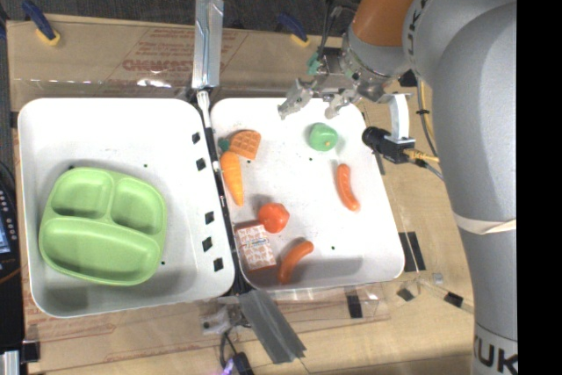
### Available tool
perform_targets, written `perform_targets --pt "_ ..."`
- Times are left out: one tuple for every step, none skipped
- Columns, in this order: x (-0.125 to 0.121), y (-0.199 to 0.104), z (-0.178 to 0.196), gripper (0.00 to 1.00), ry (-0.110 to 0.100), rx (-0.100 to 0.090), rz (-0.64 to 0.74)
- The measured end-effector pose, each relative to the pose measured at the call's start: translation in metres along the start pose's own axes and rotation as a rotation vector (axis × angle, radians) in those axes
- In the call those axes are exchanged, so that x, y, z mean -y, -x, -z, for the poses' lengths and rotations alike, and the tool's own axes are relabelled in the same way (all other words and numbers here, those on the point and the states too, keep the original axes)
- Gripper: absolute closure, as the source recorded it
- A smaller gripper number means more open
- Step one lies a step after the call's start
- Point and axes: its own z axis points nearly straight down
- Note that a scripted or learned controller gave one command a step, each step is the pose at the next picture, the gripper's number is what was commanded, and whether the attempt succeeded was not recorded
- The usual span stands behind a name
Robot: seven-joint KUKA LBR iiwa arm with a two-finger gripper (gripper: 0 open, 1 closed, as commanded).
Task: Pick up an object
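My gripper [312, 105] hangs over the far edge of the right bin [378, 224], open, with nothing between its fingers. A green apple [323, 136] lies just below and to the right of the fingertips. Further down the bin lie an orange sausage [348, 187], a red tomato [274, 217], a second sausage [294, 258] and a small red-and-white packet [255, 246]. Along the bin's left side lie a carrot [232, 176] and a waffle [245, 142].
The left bin [53, 123] holds a green compartment tray [104, 224]. A metal divider bar [207, 39] stands between the bins at the back. The grey arm [465, 83] covers the right side of the view. Blue clamps [41, 22] grip the bench's far edge.
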Motion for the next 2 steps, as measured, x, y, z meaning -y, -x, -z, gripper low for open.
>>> perform_targets --pt "0.015 -0.035 -0.049 0.00 -0.001 0.001 0.009" --pt "0.001 -0.040 -0.128 0.00 0.006 0.002 0.123"
